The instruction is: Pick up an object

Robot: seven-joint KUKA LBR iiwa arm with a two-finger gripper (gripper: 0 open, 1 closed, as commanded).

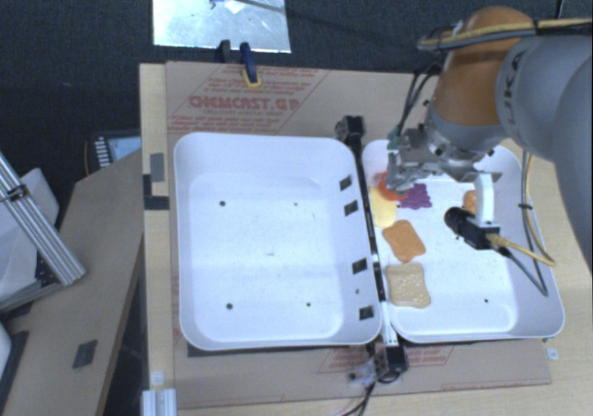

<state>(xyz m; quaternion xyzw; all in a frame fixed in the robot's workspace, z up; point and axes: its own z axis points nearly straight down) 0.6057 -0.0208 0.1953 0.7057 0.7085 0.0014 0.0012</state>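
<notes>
1. The gripper (400,173) is hanging over the right bin (519,312), near its left wall toward the far corner; whether it is open or closed cannot be told.
2. A red piece (387,190) and a purple piece (417,196) are lying just beneath it.
3. An orange slab (404,240) and a tan slab (408,284) are sitting along the left wall, nearer the front edge.
4. The left bin (269,238) is sitting alongside.

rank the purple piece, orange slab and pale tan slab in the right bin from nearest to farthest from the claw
Measured from the claw:
1. purple piece, just beside the claw, in the bin's upper left part.
2. orange slab, lower down, near the divider.
3. pale tan slab, lowest, toward the bin's front edge.
</notes>
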